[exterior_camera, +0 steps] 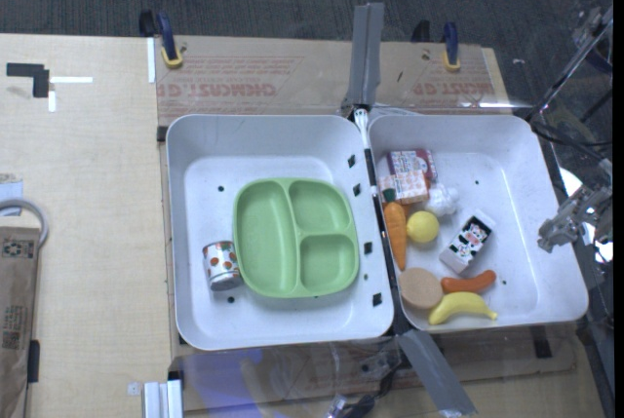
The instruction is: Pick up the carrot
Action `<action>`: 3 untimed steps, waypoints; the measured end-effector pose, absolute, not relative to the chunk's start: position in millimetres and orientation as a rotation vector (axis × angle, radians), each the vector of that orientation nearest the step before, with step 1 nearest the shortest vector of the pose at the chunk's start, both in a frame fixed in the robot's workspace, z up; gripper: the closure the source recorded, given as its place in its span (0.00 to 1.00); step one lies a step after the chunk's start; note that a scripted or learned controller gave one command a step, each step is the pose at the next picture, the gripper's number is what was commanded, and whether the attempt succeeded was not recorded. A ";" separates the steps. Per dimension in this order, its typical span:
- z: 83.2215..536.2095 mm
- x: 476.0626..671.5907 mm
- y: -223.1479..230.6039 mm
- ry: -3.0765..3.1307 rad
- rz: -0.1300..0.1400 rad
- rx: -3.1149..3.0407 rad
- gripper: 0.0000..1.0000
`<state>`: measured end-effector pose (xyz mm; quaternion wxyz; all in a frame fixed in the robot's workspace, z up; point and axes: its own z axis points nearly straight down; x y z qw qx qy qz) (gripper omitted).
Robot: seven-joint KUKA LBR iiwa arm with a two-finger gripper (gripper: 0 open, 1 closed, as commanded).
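Observation:
The carrot (396, 233) is orange with a green top and lies lengthwise along the left wall of the right bin (517, 141). It lies next to a yellow lemon (422, 227). My gripper (559, 231) hangs over the right rim of that bin, far to the right of the carrot and well apart from it. Nothing is seen in its grasp.
Around the carrot the right bin holds a red and white box (407, 174), a small milk carton (466, 243), a tan disc (421, 287), a sausage (469, 283) and a banana (460, 310). The left bin (190, 211) holds a green divided plate (294, 237) and a small can (222, 265).

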<state>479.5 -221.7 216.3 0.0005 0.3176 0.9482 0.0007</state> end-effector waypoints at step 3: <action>243.4 483.2 -222.1 2.969 0.005 1.005 1.00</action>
